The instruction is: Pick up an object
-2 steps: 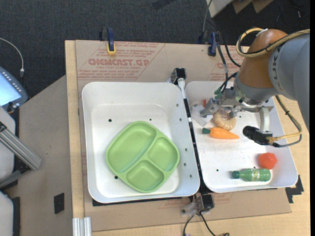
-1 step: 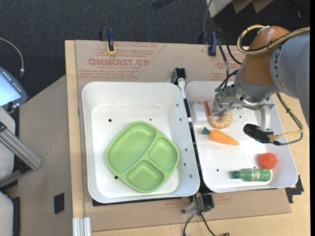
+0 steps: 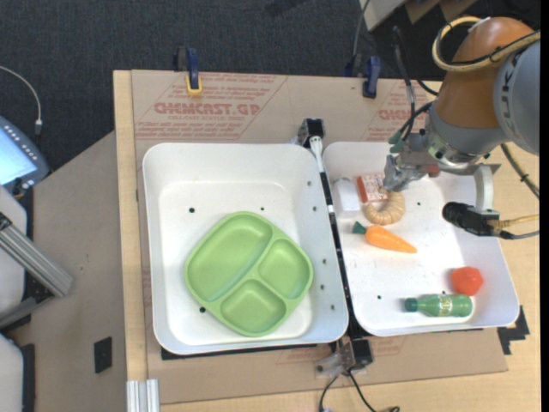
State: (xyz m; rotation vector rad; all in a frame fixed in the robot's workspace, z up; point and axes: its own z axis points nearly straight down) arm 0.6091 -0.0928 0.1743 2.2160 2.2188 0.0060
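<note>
Camera view, near to far: you have a bottle (image 3: 439,305) and tomato (image 3: 467,279) at the right bin's (image 3: 506,297) front, then a carrot (image 3: 390,239) lying slantwise. Beyond it sits a tan pastry (image 3: 385,211), directly under your gripper (image 3: 396,182), touching or nearly so. You cannot tell its opening, and nothing looks lifted.

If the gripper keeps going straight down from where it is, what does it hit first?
Most likely the tan pastry ring, which lies right under the gripper in the right bin. Depth is hard to judge; the carrot lies clear of it.
</note>
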